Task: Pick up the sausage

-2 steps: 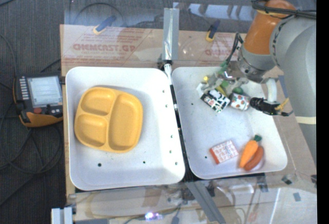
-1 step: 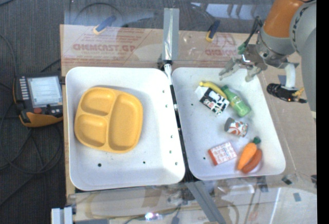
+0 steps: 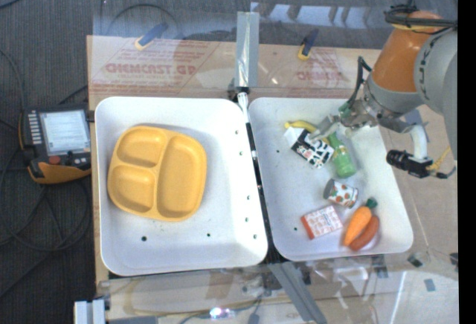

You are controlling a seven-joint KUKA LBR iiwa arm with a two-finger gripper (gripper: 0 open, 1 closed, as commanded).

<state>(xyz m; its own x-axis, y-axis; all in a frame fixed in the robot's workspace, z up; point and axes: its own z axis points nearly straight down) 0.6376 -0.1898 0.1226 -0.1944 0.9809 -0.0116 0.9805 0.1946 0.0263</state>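
The sausage (image 3: 370,235), a short reddish-brown piece, lies in the near right corner of the right bin (image 3: 282,189). It rests against the lower right side of an orange carrot (image 3: 358,223). My gripper (image 3: 336,126) hangs over the far part of the same bin, just above a green bottle (image 3: 343,160) and a black-and-white carton (image 3: 312,148). It is well away from the sausage, which lies toward the front edge. Nothing can be seen held in it.
The right bin also holds a yellow banana (image 3: 298,124), a small printed can (image 3: 341,193) and an orange-red carton (image 3: 321,221). A yellow divided plate (image 3: 158,172) sits in the left bin (image 3: 119,248). A metal divider (image 3: 245,55) stands between the bins at the back.
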